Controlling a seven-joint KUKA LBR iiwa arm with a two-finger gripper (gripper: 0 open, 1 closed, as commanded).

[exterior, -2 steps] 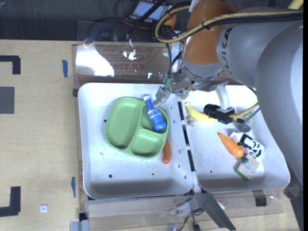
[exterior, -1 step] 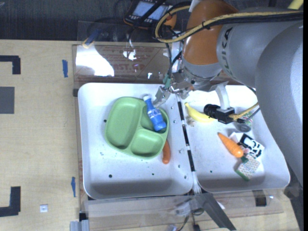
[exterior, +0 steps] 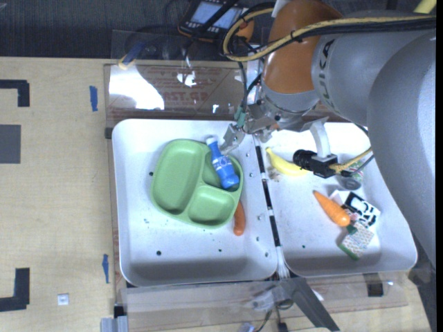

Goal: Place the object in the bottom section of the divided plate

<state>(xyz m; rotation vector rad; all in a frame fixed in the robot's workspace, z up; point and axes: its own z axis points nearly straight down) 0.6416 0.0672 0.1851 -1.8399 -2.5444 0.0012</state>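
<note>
A green divided plate (exterior: pixel 181 178) lies in the left bin. A blue bottle (exterior: pixel 225 168) with a white cap lies tilted in the plate's upper right section, partly over the rim. My gripper (exterior: pixel 232 135) hangs just above and to the right of the bottle's cap, at the plate's top right edge. Nothing is visibly held in it.
A small orange carrot (exterior: pixel 239 221) lies against the plate's lower right rim in the left bin (exterior: pixel 138 254). The right bin (exterior: pixel 304 247) holds a banana (exterior: pixel 282 164), another carrot (exterior: pixel 331 209), a black-and-white item (exterior: pixel 365 209) and a patterned packet (exterior: pixel 356 241).
</note>
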